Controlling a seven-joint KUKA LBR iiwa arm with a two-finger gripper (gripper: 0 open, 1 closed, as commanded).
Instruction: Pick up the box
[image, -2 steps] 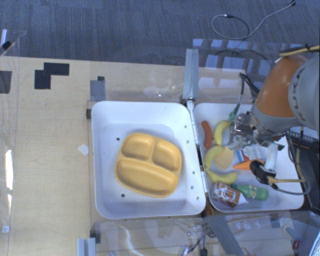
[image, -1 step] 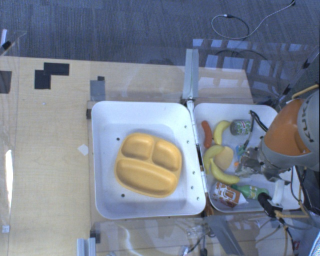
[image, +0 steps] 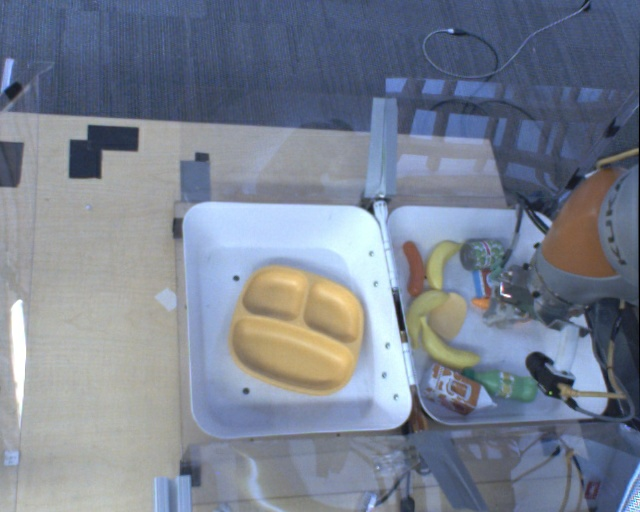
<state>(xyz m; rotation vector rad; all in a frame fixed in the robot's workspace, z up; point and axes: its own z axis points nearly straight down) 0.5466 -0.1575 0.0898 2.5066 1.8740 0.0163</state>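
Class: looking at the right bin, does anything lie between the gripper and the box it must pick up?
Yes. The gripper sits mid-bin; the box lies at the near edge. A banana and a green bottle crowd that gap.

Yellow tray (image: 297, 329) (white bin (image: 210, 400)) — yellow bananas (image: 442, 303), brown-orange box (image: 452, 389).

The grey arm (image: 585, 250) with its orange band reaches in from the right, wrist bent down, its gripper (image: 505, 300) held low.
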